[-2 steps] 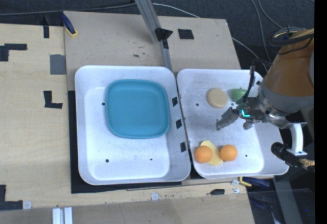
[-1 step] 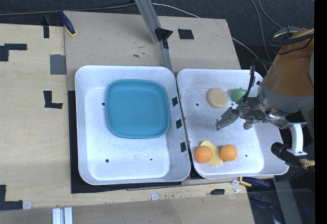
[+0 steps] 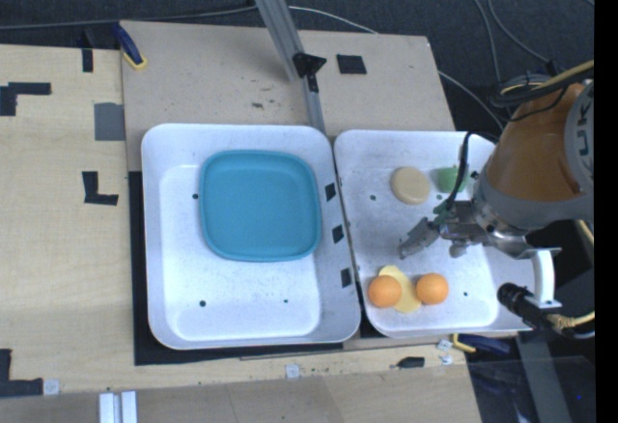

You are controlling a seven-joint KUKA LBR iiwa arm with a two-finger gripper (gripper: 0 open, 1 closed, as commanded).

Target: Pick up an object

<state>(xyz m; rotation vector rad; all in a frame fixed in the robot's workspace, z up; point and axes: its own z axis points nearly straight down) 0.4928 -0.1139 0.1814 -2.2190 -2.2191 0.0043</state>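
Grey claw open and empty over right bin, above two orange balls.

Even, fairly bright overhead light falls on the two white bins, with soft, faint shadows along their inner walls and under the arm, no harsh glare, and a slightly soft, grainy picture that darkens beyond the bins' far side.
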